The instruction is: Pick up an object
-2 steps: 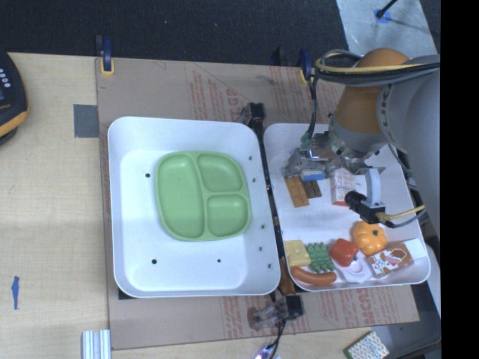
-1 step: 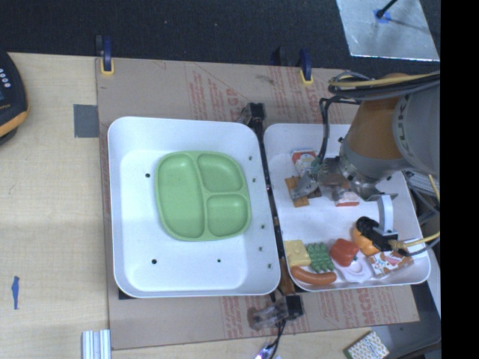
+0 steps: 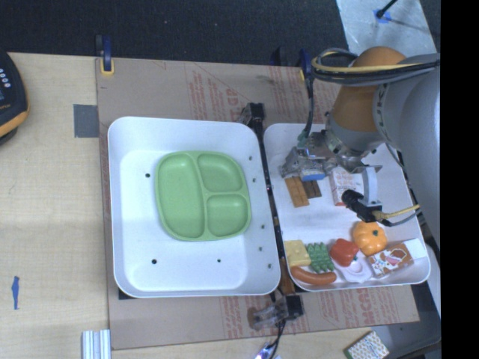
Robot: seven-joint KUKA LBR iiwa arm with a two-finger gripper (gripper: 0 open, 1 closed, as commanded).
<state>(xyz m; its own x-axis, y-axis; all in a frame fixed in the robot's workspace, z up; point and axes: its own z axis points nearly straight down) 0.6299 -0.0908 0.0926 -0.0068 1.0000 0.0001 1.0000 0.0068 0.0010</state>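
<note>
My gripper [image 3: 305,166] hangs low over the back left of the right bin [image 3: 323,220]. Directly beneath it lie a small blue item [image 3: 313,176] and a brown slab [image 3: 299,194], which it partly covers. Whether it touches either one I cannot make out. Along the bin's front sit a yellow block [image 3: 296,252], a green piece [image 3: 319,256], a sausage [image 3: 314,277], a red tomato [image 3: 343,251], an orange pumpkin [image 3: 369,238] and a printed packet [image 3: 391,259].
The left bin [image 3: 135,223] holds a green divided plate [image 3: 202,194]. A white and red card [image 3: 346,182] lies right of the gripper. The arm's grey body and cables cover the right bin's far right side.
</note>
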